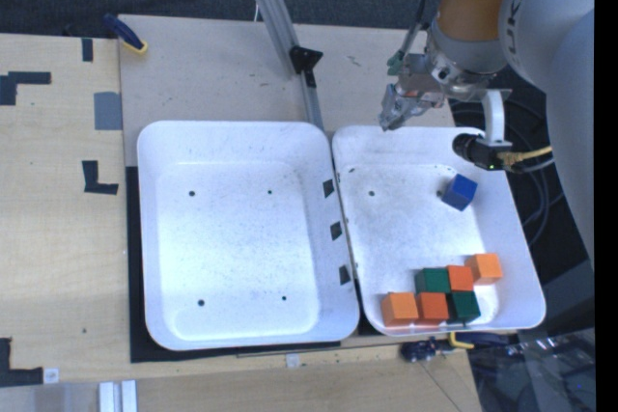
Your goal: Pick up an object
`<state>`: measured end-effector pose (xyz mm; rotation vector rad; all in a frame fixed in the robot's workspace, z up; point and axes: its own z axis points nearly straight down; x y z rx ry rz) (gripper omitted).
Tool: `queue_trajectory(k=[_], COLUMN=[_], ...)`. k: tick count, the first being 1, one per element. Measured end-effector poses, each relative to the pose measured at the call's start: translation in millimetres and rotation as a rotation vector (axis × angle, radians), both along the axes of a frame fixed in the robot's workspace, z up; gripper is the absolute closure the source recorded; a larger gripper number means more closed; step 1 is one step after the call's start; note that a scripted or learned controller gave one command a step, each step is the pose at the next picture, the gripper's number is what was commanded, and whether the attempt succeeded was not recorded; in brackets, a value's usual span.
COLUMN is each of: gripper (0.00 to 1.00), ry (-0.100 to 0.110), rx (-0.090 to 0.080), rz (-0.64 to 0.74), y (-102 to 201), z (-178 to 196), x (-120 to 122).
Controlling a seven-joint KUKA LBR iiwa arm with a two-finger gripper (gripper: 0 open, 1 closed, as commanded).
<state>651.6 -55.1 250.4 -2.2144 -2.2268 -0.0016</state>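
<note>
Orange and green blocks (pixel 439 294) sit bunched at near edge of right bin (pixel 386 207). Blue block (pixel 460 192) sits alone, farther back. Gripper (pixel 396 118) hangs above bin's far rim, maybe holding nothing; jaws too blurry to tell. Picking not done yet.

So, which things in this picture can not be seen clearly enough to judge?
- The hand, camera view: small and dark above the right bin's far rim; whether it is open is unclear.
- The pile of blocks: packed together, so their count and stacking are uncertain.
- The blue block: lying flat or tilted, hard to tell.
- The arm: cut off by the top and right edges.
</note>
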Motion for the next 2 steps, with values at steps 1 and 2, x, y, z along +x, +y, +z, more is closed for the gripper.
queue_trajectory(k=[1, 2], gripper=[1.00, 1.00], ry=[0.001, 0.002], rx=[-0.001, -0.002], rz=[0.001, -0.003], y=[54.1, 106.2], z=[-13.6, -25.1], x=[9.7, 10.5])
